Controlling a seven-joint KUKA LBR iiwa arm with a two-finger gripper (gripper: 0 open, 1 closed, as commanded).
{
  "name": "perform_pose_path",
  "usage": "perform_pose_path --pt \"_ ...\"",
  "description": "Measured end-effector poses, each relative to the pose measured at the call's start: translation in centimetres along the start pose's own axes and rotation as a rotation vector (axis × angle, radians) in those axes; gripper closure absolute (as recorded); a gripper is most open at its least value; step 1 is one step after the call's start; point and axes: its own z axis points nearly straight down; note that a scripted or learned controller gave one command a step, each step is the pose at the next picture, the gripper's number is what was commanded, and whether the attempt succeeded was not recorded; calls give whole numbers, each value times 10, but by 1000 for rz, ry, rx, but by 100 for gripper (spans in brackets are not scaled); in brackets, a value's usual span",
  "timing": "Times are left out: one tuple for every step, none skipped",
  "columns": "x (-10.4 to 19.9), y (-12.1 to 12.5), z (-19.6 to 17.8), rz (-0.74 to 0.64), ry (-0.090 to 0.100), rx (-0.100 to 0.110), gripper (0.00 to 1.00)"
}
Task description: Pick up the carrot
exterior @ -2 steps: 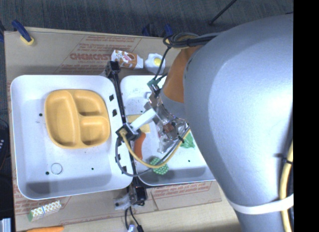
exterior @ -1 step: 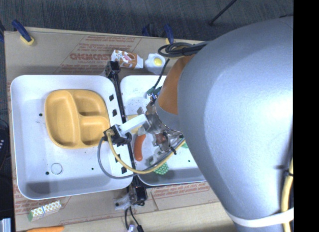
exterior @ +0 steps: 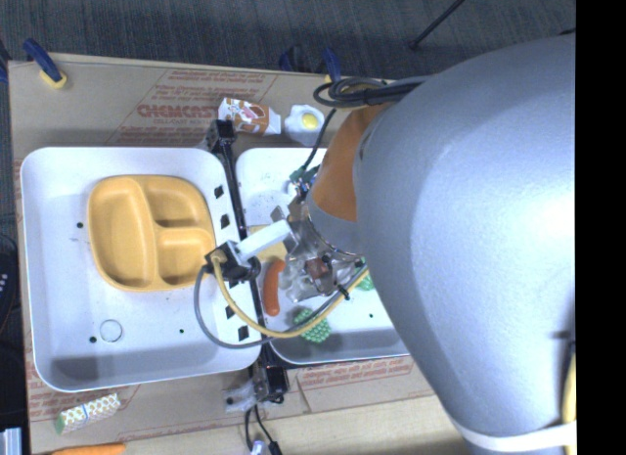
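Gripper point(exterior: 298, 282) hangs low in right white bin point(exterior: 256, 164), by its left wall; jaws' state can't be told, wrist hardware hides them. Small orange carrot point(exterior: 272, 287) lies lengthwise on bin floor just left of gripper, near the divider. Likely light, stiff, smooth plastic toy, may slip; grip across its middle. Carrot's right side partly covered. Green object point(exterior: 315, 327) near edge, mostly hidden. Yellow divided plastic tray point(exterior: 147, 228) in left bin.
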Motion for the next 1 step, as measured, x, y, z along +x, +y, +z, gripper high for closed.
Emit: perform_pose_path --pt "-13 7 -63 13 7 -8 100"
